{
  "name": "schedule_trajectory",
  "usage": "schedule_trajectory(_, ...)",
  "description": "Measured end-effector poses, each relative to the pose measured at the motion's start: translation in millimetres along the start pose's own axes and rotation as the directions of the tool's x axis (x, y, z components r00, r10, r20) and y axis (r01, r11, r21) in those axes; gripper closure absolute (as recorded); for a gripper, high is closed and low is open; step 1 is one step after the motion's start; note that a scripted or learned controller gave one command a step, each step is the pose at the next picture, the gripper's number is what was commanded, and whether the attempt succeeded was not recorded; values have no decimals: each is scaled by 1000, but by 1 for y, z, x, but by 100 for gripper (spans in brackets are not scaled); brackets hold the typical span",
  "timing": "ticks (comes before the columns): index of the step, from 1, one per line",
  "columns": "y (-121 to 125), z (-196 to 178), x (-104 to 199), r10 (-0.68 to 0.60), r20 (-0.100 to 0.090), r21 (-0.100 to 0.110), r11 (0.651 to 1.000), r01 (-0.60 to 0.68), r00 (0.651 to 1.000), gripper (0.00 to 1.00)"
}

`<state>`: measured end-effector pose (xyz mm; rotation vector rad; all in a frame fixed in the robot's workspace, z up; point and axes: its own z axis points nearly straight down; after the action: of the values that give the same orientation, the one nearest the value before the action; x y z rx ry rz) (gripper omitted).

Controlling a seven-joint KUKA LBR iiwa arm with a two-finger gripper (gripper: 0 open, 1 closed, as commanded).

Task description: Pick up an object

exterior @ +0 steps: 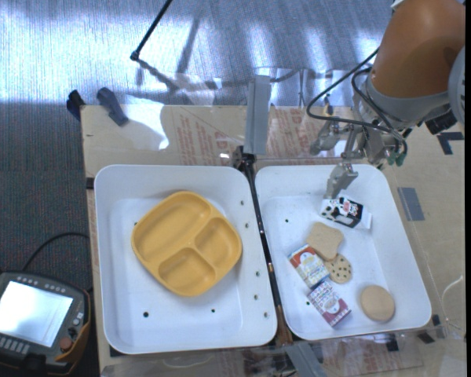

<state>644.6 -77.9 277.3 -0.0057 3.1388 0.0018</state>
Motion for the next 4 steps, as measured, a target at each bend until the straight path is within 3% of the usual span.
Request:
schedule_trajectory(1,-32,191,1,132,-4,0,991,-132,991,0)
schedule_trajectory(2,-30,178,-2,125,4,-1,992,-125,992,100)
schedule_trajectory(3,25,85,32,-68,7,1,998,68,998,100)
schedule_trajectory(4,96,90,119,-329,-5,-2,944,329,944,100)
